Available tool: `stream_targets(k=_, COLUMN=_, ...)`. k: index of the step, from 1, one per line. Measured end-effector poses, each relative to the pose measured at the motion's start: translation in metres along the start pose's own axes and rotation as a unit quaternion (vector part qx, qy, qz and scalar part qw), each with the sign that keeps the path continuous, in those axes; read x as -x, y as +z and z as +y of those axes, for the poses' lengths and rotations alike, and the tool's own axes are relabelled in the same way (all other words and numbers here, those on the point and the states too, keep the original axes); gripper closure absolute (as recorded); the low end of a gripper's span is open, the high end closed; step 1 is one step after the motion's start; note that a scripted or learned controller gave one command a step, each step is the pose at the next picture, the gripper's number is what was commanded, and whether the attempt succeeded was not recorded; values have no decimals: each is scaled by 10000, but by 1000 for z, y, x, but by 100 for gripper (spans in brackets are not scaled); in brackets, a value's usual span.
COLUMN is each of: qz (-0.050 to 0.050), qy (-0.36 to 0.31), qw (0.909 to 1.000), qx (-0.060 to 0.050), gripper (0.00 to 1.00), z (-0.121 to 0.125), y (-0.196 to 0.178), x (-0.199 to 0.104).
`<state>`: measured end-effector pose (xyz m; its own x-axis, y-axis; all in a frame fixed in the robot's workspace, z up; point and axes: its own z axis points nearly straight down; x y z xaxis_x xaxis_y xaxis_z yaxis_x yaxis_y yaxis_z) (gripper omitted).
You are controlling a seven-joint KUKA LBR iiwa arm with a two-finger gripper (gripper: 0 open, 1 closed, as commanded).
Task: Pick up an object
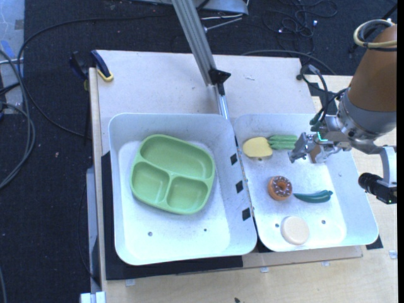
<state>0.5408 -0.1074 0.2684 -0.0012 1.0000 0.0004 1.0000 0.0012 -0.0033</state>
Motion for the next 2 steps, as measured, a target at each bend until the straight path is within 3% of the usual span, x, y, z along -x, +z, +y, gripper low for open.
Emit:
stream_targets(k=1, qz=-2, qy=-2, qw=10000, qx=14, gripper=0, z=1, y=-1, x=0)
stream_targets(k=2, qz=-1, qy=13, qw=10000, qx=-7, gripper=0, z=0, y=59, x=8)
